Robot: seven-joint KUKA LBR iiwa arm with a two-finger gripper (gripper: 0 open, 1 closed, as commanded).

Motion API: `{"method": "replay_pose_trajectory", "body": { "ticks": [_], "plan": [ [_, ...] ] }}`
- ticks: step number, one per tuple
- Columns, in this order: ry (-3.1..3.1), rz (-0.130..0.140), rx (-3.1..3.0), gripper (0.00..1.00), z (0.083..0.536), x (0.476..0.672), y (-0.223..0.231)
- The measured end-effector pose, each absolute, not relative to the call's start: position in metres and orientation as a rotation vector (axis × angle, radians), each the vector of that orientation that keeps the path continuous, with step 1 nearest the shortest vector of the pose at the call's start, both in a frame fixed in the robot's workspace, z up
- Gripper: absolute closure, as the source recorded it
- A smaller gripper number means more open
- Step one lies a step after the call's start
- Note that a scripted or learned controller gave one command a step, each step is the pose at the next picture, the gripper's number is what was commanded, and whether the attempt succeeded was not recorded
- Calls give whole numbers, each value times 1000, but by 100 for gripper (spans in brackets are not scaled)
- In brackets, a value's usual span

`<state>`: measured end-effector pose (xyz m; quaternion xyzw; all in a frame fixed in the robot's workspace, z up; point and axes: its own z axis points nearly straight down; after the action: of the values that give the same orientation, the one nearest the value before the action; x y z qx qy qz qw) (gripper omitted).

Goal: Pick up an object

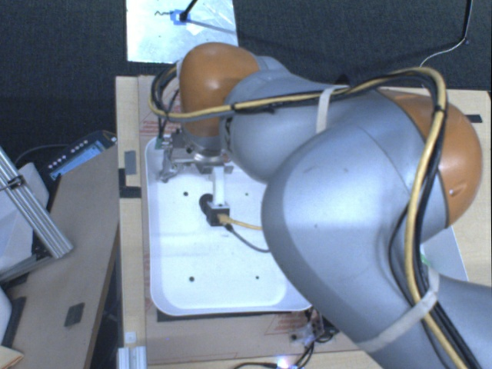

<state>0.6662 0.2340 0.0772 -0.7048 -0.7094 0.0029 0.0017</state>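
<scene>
My gripper (171, 162) hangs over the far left corner of the left white bin (192, 283), under the orange wrist band (207, 79). The grey arm sweeps in from the right and hides the far edge of this bin and almost all of the right bin. On the bare floor of the left bin I see only small dark holes, and no loose object lies on the part that shows. A small green speck (160, 140) sits at the bin's far left rim beside the gripper; I cannot tell what it is.
A shiny sheet (181, 18) lies behind the bench at the top. An aluminium bar (31, 210) and a dark device with a blue strip (77, 156) sit to the left of the bench. The bench's wooden border (131, 229) frames the bin.
</scene>
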Motion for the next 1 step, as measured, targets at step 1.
{"method": "replay_pose_trajectory", "body": {
  "ticks": [1],
  "plan": [
    [-2231, -4, -2214, 100, 96, 669, 235]
  ]
}}
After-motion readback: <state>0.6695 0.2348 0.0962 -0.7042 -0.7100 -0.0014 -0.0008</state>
